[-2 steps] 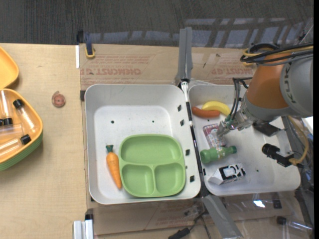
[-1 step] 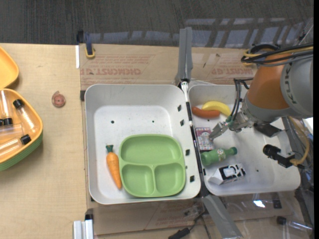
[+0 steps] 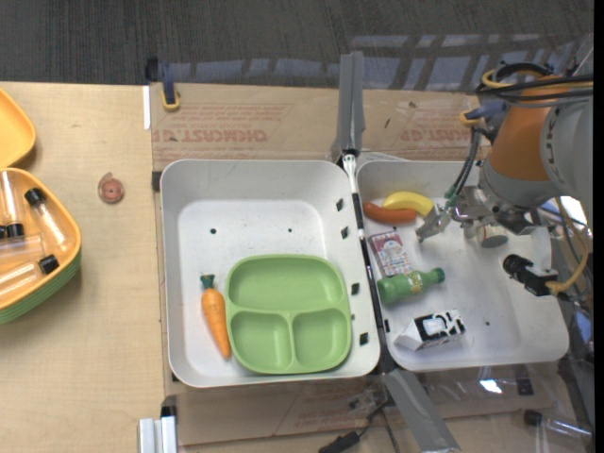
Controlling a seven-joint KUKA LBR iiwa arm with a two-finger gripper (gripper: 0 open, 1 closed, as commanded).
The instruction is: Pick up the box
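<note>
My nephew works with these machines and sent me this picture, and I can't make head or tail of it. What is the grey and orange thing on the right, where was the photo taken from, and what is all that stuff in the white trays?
The picture comes from one fixed camera above a bench, looking down at a slant. The grey and orange thing is a robot arm reaching in from the right. Its gripper, the part that grasps, hangs over the right white bin and holds nothing that I can see. That bin has a yellow banana, a long orange-red piece just below it, a small pink packet, a green bottle and a small black-and-white box, which the arm should pick up. The left white bin holds a green divided plate and a toy carrot.
</note>
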